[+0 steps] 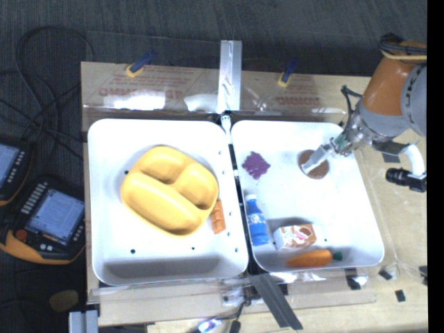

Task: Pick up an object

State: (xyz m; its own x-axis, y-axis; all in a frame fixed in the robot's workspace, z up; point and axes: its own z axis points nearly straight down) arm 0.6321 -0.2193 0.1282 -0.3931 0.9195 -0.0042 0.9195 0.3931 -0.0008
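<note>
Toy carrot (310, 258), orange with a green tip, lies along the near wall of the right bin (372, 222), nearest the camera among the things there. Just behind it sits a small white carton (297, 236) with pink print, lying on its side, and to its left a blue bottle (257, 225) with a white cap lies lengthwise against the wall shared with the left bin (97, 207). In that left bin a large yellow rounded piece (170, 188), lobed like a loaf, takes up the middle, and a small orange block (218, 218) lies just beside its right edge, close to the dividing wall. Farther back in the right bin a purple lump (256, 164) lies near the divider, well apart from a brown round object (316, 167) toward the bin's far right. The gripper (325, 153) reaches down at a slant from the right and meets the upper edge of that brown object; whether it is spread, pressed together or pinching the piece cannot be told from this angle. Above it the grey arm carries its orange band (386, 89) over the bin's far right corner. Beyond the bins, a metal upright (229, 75) stands on the bench at the divider, with a clamp (141, 64) to its left. A handheld pendant (47, 217) lies on the floor at far left.
</note>
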